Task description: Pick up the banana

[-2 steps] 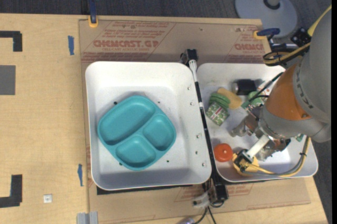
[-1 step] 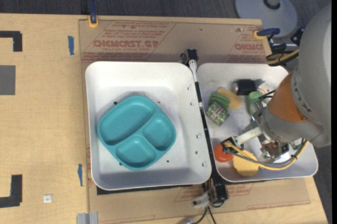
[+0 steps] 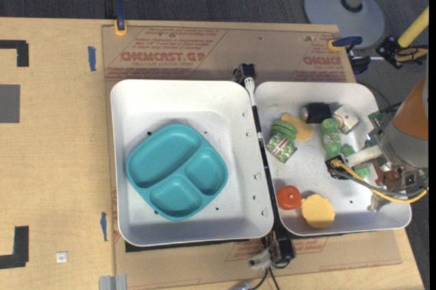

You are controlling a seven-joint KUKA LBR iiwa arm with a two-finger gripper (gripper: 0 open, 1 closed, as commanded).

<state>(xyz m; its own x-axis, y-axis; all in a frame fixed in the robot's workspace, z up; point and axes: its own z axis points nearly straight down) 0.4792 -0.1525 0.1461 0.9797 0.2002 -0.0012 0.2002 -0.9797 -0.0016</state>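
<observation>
**Reaching leftward across the right bin is called for**

The banana is taken to be the pale yellow piece in the upper left part of the right bin, near the wall shared with the left bin. It is partly covered at its lower left by a green packet. What is visible appears to run from upper left to lower right, though its full length cannot be made out.

The hand is seen low at the right side of the same bin, below the orange-banded arm. The banana therefore lies to the hand's left and somewhat farther up the view, well apart from it. A green can and a black object stand between or close to that line.

Whether the hand is spread or pressed together cannot be told, as it is masked by cables and clutter. Nothing can be seen gripped in it. A rounder yellow object and a tomato lie nearer the front wall and could be mistaken for the target.
</observation>
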